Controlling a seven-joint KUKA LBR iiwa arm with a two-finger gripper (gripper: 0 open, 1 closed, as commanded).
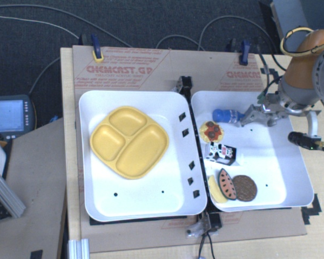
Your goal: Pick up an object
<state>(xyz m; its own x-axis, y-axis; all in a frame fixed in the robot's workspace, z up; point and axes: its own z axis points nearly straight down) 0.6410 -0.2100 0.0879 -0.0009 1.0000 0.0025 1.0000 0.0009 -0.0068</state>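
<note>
Watching hand [247, 117] low in right bin [291, 161], tips just beside blue bottle [227, 115]. I cannot tell how far open it is, or whether it grips anything. Bottle lying on bin floor; pickup not done, lift left.

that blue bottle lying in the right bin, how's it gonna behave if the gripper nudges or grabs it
The blue bottle lies on its side on the smooth floor of the right bin, so a nudge will probably make it roll. It looks small and plastic, so likely light and fairly stiff. Its rounded body may slip from the gripper unless grasped across the middle.
</note>
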